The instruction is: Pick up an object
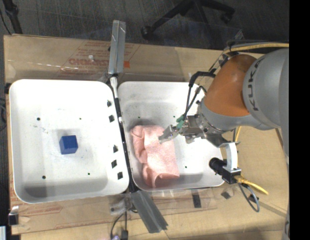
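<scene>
Gripper (167,134) over pink cloth (156,155), right bin (155,91).

Tool (166,134) fingers' state unclear

the left shallow white bin (25,134) offers wide bare floor all around the small blue cube (68,144), which sits apart from every wall. in the right shallow white bin (145,91) the crumpled pink cloth (155,155) fills the lower left, and the grey and orange arm (235,91) overhangs the right side, leaving the upper floor open.
</scene>
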Controlling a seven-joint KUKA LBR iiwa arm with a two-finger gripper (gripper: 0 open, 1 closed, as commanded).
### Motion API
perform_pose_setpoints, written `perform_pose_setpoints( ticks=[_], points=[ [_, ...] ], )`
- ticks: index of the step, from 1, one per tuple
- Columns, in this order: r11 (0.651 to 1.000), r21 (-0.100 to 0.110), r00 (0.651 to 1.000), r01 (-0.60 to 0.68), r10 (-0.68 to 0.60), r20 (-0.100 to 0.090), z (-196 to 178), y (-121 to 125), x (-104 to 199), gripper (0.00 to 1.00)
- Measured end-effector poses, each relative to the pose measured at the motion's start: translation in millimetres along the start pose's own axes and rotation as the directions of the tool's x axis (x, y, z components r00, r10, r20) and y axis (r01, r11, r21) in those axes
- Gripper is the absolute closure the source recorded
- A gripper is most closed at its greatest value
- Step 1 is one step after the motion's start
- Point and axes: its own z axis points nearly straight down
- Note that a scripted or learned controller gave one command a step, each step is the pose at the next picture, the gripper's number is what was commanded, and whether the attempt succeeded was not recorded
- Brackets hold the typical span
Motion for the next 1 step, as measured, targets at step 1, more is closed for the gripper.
perform_pose_setpoints(
  ticks=[1],
  points=[
    [0.993, -0.006, 0.993, 0.119, -0.119, 0.004, -172.3, 31.3, -5.3, 0.0]
  ],
)
